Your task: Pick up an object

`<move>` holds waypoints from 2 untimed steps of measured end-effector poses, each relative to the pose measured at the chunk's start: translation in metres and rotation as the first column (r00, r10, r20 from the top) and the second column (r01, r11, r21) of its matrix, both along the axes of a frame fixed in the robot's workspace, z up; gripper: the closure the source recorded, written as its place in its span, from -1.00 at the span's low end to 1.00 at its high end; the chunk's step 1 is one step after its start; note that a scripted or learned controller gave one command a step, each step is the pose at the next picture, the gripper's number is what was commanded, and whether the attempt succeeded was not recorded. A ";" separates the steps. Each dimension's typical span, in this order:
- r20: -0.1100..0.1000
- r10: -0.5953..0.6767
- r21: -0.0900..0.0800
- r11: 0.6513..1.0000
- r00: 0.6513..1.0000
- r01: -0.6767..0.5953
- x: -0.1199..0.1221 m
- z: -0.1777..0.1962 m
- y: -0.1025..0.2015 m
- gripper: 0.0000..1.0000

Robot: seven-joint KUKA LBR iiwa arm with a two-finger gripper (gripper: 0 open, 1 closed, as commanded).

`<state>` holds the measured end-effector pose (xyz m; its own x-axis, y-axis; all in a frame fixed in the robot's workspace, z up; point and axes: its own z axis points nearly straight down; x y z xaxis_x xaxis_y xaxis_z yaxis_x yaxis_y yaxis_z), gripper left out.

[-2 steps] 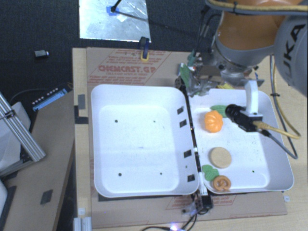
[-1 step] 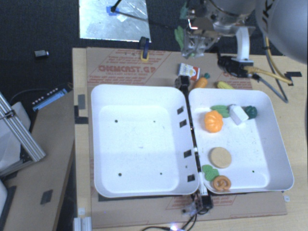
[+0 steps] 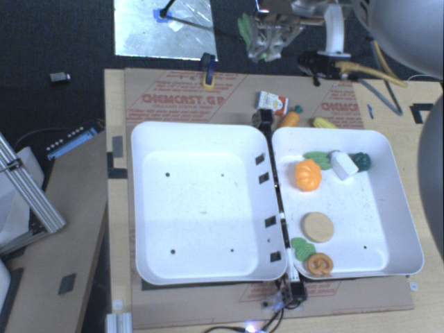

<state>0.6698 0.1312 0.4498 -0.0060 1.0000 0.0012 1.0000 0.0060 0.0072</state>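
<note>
The gripper [image 3: 267,44] hung above the counter [image 3: 180,92], beyond the bins. Whether it held anything was unclear. An orange pumpkin [image 3: 308,174] sat in the right bin [image 3: 388,207].

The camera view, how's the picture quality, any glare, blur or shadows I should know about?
In the camera view, the shiny metal sheet at top left throws bright glare; the tool and the arm at top right look soft and blurred; the left bin is brightly lit with soft shading along its lower wall; the orange pumpkin and tan disc in the right bin stay reasonably sharp.

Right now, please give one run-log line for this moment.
gripper: raised behind bins | fingers: unclear | right bin: pumpkin, round cookie | pick: not yet done
</note>
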 end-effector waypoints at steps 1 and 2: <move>-0.003 0.001 0.000 1.000 1.000 -0.001 -0.001 0.010 0.028 1.00; -0.001 0.000 0.001 1.000 1.000 0.000 -0.001 0.048 0.059 1.00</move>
<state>0.6684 0.1905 0.4981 -0.0065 1.0000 0.0017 1.0000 0.0065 0.0058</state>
